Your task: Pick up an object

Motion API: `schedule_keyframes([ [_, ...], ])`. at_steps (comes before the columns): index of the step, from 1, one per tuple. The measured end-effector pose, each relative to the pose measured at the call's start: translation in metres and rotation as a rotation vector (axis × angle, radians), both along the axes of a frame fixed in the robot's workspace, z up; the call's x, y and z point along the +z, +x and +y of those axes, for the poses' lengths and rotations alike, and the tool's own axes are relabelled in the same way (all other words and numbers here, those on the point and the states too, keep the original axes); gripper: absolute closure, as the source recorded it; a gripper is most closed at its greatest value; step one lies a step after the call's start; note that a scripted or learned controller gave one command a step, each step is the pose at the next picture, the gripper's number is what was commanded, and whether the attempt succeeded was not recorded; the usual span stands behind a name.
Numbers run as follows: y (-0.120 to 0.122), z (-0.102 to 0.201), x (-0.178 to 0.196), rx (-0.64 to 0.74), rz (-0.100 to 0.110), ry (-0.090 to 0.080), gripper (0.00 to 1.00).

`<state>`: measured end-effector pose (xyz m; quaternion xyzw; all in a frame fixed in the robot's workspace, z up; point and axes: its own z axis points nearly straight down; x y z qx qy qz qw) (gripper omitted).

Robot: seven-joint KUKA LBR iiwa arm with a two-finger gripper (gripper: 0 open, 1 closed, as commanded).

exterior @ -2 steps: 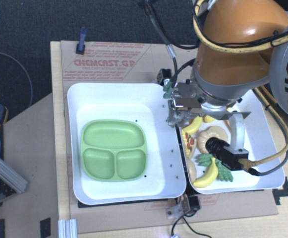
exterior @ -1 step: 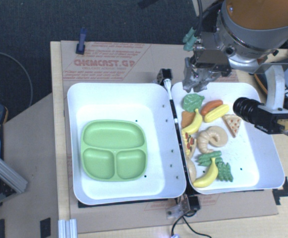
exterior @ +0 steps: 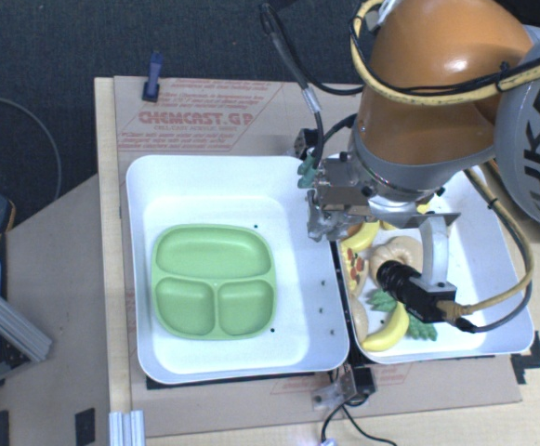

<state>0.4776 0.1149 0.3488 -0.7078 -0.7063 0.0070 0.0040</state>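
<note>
Orange and grey fill the upper right of your view, where the arm (exterior: pixel 437 91) leans over the right bin (exterior: pixel 493 337); below its wrist the hand (exterior: pixel 330 214) hangs low at that bin's near-left edge, close to the seam between the two bins; you cannot tell from this angle whether it is wide, narrow or gripping anything, since the wrist housing covers it. Just to the right of the hand and a little lower you see a cluster of small things lying in the right bin; a yellow banana (exterior: pixel 387 333) curves along the bottom of the cluster, a second yellow piece (exterior: pixel 362 237) sits nearest the hand, a tan rounded object (exterior: pixel 401 249) lies between them, and a green leafy item (exterior: pixel 424 328) pokes out beside the banana. A black cylindrical fitting (exterior: pixel 416 291) with a yellow cable crosses over that pile. Well to the left of the hand, in the left bin (exterior: pixel 149 184), a pale green divided tray (exterior: pixel 214 281) lies flat with three compartments; both bins rest on a cardboard sheet (exterior: pixel 195 110) on the tabletop.
</note>
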Motion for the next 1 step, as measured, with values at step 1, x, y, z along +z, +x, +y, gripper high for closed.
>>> schedule_keyframes([
  [1,0.0079,-0.0788,-0.0998,-0.008,-0.003,0.0,1.0],
])
